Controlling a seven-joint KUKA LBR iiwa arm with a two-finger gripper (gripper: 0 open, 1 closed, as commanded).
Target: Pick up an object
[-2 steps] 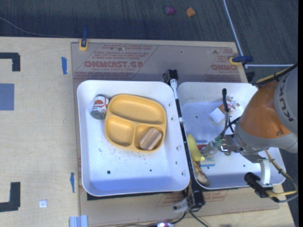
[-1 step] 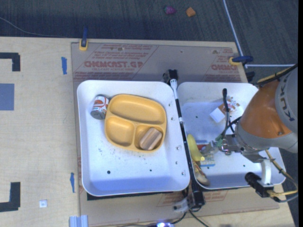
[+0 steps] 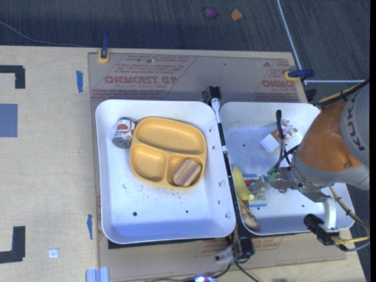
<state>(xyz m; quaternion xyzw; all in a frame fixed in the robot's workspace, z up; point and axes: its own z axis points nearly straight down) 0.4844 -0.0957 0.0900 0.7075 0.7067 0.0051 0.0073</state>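
My gripper (image 3: 260, 186) is low in the right bin (image 3: 305, 216), just right of a yellow banana (image 3: 239, 185) that lies along the bin's left wall. A small colourful flat object (image 3: 257, 201) lies directly under and in front of the gripper. Nothing is visibly lifted. A white card (image 3: 269, 143) and a small orange-and-white item (image 3: 288, 129) rest toward the back of this bin. The arm's orange band (image 3: 329, 145) covers the bin's right part.
The left bin (image 3: 164, 222) holds a yellow divided plate (image 3: 158, 137) with a tan bread-like piece (image 3: 187, 171) in its lower right compartment. A small red-and-white can (image 3: 123, 133) lies beside the plate's upper left. A black cable (image 3: 279, 128) hangs over the right bin.
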